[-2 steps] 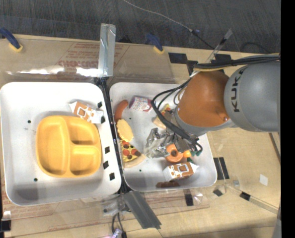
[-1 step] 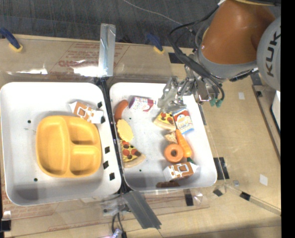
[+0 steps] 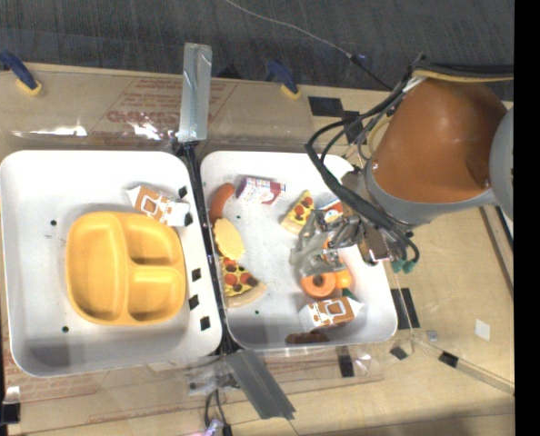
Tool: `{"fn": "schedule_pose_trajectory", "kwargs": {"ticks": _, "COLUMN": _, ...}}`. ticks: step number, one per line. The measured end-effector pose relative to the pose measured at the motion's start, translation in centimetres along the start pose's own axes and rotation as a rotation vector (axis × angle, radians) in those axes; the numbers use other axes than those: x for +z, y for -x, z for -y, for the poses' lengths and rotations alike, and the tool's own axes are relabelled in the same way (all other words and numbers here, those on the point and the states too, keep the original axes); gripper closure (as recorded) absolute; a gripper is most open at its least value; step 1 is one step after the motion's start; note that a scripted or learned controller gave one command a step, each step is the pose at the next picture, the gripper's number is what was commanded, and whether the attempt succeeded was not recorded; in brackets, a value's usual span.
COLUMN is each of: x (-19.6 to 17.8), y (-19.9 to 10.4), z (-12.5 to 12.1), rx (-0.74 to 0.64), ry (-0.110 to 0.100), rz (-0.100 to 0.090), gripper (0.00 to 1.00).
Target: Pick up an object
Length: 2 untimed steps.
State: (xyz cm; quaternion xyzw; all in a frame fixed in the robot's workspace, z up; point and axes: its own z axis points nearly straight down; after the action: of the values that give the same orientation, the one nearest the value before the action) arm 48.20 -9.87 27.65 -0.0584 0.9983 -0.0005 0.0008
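Camera view: our gripper [image 3: 317, 243] sits low in the right bin [image 3: 279, 321], centre-right of frame, just above the orange doughnut [image 3: 322, 283]; nothing is lifted yet, and we cannot tell its finger state

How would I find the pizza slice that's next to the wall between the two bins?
Look in the right bin, along its left wall. There, below the hot dog and a yellow bun, lies the pizza slice. It is a wedge with dark toppings; the other slice lies higher up, near the bin's middle.
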Motion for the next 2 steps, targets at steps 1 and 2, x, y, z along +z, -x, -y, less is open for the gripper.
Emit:
{"fn": "schedule_pose_trajectory", "kwargs": {"ticks": 1, "x": 8.9, "y": 4.6, "z": -0.5, "rx": -0.029, "ry": 0.005, "rz": -0.01, "gripper": 1.0}}
{"fn": "schedule_pose_trajectory", "kwargs": {"ticks": 2, "x": 2.6, "y": 13.1, "z": 1.1, "rx": 0.046, "ry": -0.001, "rz": 0.006, "gripper": 1.0}}
